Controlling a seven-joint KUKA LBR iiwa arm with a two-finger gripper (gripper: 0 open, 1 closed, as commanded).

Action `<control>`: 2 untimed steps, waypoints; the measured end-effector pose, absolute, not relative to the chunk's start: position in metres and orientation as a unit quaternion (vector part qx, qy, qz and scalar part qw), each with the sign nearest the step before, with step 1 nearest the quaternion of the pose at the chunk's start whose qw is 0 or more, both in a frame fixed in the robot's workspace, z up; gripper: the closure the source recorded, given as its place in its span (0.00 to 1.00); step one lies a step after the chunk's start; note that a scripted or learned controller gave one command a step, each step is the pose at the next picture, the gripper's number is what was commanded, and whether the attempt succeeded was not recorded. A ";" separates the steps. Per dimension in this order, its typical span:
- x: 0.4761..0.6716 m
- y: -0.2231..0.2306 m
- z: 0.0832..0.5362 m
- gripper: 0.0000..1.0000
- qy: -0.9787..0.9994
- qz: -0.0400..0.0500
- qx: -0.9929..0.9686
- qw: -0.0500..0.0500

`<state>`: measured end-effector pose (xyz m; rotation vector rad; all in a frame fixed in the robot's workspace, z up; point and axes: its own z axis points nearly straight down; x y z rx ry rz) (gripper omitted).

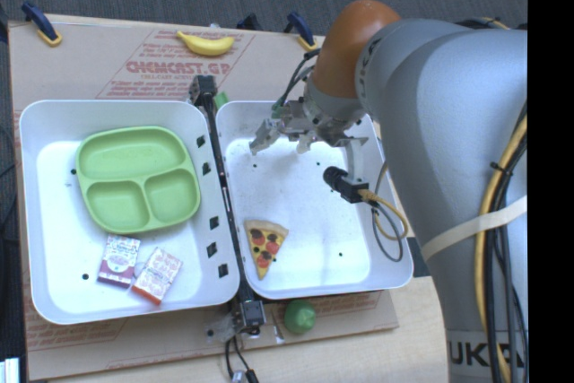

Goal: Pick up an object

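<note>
The gripper (280, 139) hangs with fingers spread and nothing between them, in the right bin's (395, 269) upper part; the pizza slice (264, 245) lies at its six o'clock, well apart, tip toward six.

Tray (137, 175) in left bin (36, 220); pizza slice (264, 245) in right bin (359, 269).

Toy pizza slice (264, 246) with red dots, lying flat near the front of the right bin (359, 269), point facing the front, green divided plate (137, 176) in the left bin (40, 282)
</note>
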<state>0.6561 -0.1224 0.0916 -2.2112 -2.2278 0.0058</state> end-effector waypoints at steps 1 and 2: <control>0.657 -0.122 0.102 1.00 -0.711 0.002 -0.704 0.001; 0.657 -0.030 0.193 1.00 -0.709 -0.001 -0.705 0.001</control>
